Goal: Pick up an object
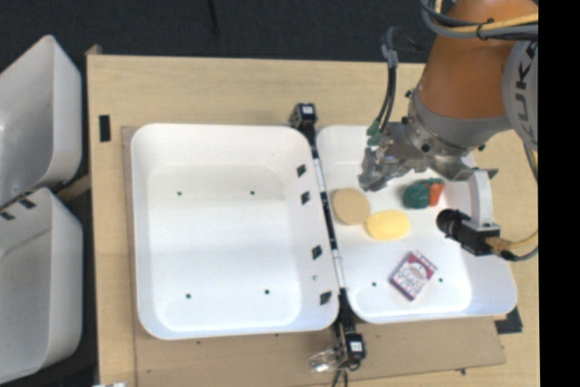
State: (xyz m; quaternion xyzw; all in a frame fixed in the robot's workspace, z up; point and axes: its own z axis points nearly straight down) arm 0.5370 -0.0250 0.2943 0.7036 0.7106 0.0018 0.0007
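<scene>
End effector (374,169) low in right bin (453,299); finger state cannot be told. Tan disc (350,206) just below it, yellow object (388,225) beside; green object (417,194) right.

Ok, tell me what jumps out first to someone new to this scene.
The grey arm's bulky orange band looms over the right white bin, at the view's right. Beneath it sit a round tan disc and a yellow oval lump, touching, with a small patterned packet nearer the camera.
</scene>
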